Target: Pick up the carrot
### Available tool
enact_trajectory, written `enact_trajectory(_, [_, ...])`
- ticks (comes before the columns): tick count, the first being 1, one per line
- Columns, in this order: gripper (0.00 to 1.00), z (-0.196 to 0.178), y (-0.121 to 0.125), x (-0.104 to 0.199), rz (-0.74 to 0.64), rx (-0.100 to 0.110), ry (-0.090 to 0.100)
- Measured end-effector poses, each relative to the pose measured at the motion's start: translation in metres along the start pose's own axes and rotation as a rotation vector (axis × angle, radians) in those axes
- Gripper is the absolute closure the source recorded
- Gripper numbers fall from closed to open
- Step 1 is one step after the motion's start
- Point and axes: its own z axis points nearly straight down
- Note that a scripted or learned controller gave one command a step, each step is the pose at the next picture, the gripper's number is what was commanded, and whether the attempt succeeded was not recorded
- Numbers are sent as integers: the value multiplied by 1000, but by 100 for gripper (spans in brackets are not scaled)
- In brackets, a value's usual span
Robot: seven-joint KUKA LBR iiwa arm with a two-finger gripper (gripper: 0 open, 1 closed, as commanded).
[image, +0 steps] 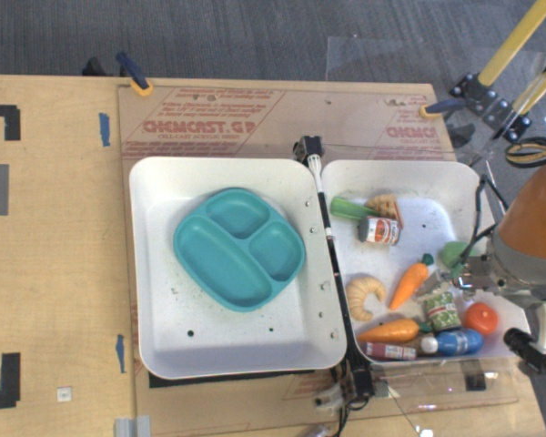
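bench: two white bins, carrot (409, 283) in right bin (455, 176)
claw (469, 280): state cannot tell
approach: descend centred, clear croissant (364, 295)

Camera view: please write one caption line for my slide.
Arm at the right bin, near the carrot among toy foods; a teal plate lies in the left bin.

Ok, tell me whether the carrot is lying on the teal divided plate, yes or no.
No: the carrot lies in the right bin among other toy foods, while the teal plate sits in the left bin.
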Motion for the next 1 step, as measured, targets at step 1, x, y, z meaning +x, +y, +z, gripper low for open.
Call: enact_trajectory(1, [0, 5, 56, 50, 133, 2, 3])
